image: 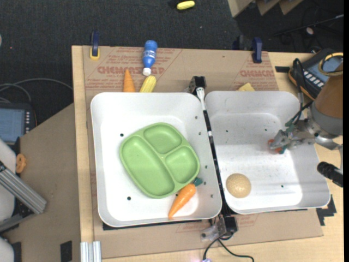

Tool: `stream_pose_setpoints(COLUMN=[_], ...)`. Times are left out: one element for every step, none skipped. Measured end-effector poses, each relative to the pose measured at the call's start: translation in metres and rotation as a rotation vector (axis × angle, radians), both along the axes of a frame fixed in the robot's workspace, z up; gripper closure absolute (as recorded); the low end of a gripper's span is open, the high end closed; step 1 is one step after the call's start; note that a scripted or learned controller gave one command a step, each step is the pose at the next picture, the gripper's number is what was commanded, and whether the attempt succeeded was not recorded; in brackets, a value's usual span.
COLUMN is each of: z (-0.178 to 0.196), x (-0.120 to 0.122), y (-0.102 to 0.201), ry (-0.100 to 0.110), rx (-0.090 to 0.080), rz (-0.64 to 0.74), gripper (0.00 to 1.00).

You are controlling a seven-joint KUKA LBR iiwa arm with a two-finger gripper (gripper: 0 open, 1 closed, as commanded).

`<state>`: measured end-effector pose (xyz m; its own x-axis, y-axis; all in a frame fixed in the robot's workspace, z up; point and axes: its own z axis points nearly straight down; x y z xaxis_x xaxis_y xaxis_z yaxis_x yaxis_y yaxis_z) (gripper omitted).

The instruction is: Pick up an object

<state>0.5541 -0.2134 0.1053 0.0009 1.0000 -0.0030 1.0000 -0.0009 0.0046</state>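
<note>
While working over the right-hand shallow white bin (305,198), treat the round tan bread-like lump (238,184) as the likeliest target. Judged to be at the approach stage. Advise lifting clear of the bin floor first, then travelling toward the near-left corner, centring above the lump and descending straight, so as not to nudge a round body that would probably roll. Keep off the near wall during descent. Found the two-finger gripper (280,143) low in the far-right part of the same bin; cannot tell whether spread or closed. Found the lump well apart from it, down and to the left in the view, close to the near rim, untouched. Noted a green three-compartment plastic plate (158,160) and an orange toy carrot (182,199) in the left-hand white bin (109,113); a longer reach, hence poorer choices
</note>
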Motion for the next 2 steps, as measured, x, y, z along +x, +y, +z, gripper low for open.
stream_pose_setpoints(z=[-0.010,0.095], x=[0.082,0.097], y=[0.064,0.062], ry=[-0.003,-0.009], rx=[0.004,-0.001], rz=[0.010,0.004], gripper=[1.00,1.00])
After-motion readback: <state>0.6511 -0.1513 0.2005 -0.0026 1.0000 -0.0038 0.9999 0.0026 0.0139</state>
